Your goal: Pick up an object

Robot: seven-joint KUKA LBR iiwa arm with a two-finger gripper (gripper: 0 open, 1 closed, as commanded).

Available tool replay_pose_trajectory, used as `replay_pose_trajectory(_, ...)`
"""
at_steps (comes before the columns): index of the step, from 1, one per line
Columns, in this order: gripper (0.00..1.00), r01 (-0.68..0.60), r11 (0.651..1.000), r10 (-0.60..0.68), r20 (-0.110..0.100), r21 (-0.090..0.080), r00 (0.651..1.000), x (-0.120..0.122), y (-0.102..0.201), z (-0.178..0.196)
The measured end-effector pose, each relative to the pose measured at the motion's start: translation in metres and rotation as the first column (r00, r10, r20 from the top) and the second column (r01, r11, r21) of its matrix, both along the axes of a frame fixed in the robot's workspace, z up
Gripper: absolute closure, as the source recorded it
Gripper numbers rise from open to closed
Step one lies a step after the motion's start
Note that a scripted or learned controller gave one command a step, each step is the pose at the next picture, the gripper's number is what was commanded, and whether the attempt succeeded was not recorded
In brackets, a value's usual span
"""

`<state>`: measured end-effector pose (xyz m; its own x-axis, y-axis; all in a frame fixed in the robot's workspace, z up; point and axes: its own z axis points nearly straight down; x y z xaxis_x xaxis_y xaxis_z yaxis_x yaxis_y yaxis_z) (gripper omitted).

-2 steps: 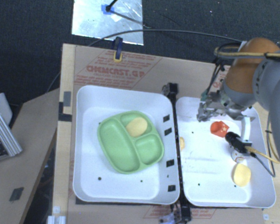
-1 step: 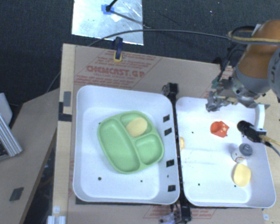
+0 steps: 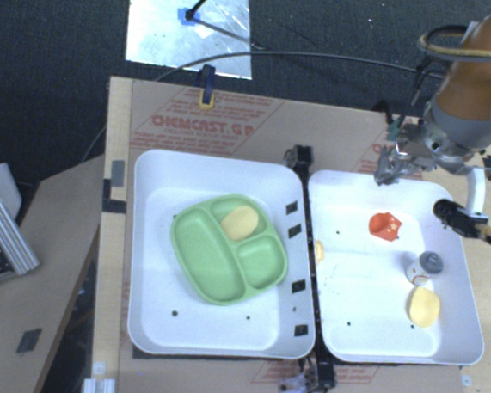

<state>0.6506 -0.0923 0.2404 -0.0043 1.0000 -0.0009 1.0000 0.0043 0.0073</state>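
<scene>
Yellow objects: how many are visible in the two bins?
3. One yellow piece lies in the green tray, left bin. One lies near the right bin's front right corner. A small one peeks at that bin's left wall, partly hidden.

blue clamp (image 3: 206,85), foil sheet (image 3: 190,22)

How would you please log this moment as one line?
gripper above right bin's far edge | red object in bin, unheld | green tray in left bin

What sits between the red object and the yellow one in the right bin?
In the camera view, a small grey round piece lies between the red object and the yellow object.
</scene>
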Motion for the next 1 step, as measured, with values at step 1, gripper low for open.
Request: replay_pose_trajectory(1,1.00,-0.001,1.000,0.001,-0.002,0.000,1.000,0.0011,-0.0001,0.0393)
